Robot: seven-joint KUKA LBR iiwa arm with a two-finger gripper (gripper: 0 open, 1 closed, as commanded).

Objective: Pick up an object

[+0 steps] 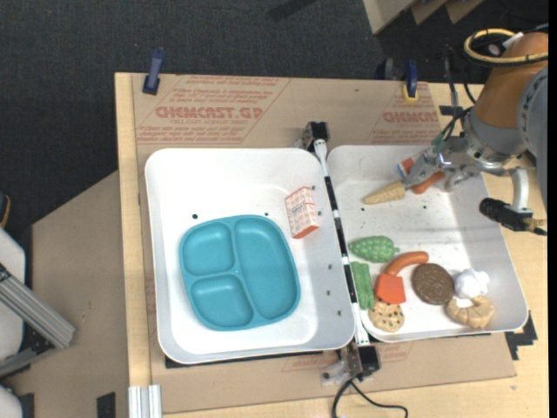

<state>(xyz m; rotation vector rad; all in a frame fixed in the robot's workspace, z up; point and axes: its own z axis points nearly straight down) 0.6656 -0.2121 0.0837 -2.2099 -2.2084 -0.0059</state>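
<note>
Grey arm with its orange band reaches in from the right, bent low over the right bin's (487,233) far corner. Its gripper (424,174) sits at the wide end of an ice-cream cone toy (387,193) lying on the bin floor; whether the fingers are spread or closed cannot be told. Other toy foods cluster near the bin's front edge.

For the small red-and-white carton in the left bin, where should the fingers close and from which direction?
Grip the carton across its narrow width at mid-length, coming straight down from above. It lies flat on the left bin floor with its long axis running roughly toward and away from the camera, apart from the teal divided plate, so both long sides look free for fingers. Probably the easiest hold.
</note>
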